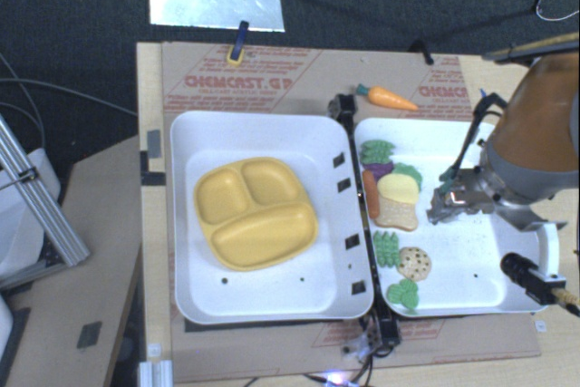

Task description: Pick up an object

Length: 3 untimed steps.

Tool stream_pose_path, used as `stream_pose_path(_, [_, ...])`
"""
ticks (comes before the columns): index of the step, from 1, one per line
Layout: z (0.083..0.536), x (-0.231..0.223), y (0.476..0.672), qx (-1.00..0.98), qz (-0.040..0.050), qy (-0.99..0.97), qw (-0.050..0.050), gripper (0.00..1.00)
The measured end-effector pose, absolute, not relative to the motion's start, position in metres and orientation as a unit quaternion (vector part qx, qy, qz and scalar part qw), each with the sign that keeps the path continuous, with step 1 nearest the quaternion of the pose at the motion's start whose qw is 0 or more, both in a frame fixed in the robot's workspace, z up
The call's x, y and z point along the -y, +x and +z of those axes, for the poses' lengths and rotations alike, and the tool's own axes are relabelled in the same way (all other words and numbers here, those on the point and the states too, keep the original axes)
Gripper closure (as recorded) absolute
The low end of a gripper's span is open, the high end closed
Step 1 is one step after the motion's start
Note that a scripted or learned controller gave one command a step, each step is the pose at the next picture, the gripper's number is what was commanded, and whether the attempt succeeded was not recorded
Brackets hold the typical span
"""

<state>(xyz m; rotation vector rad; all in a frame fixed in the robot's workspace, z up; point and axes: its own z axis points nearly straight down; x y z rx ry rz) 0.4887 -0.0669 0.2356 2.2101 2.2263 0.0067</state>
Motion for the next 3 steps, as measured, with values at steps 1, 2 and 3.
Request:
stream_pose_path(1, [0.246, 0.067, 0.490, -0.711, 0.0031, 0.703, 0.003, 1.00])
stream_pose_path(2, [0.257, 0.067, 0.491, -0.713, 0.0037, 0.701, 0.005, 1.00])
stream_pose_path(3, [0.267, 0.067, 0.492, -0.714, 0.0046, 0.700, 0.006, 1.00])
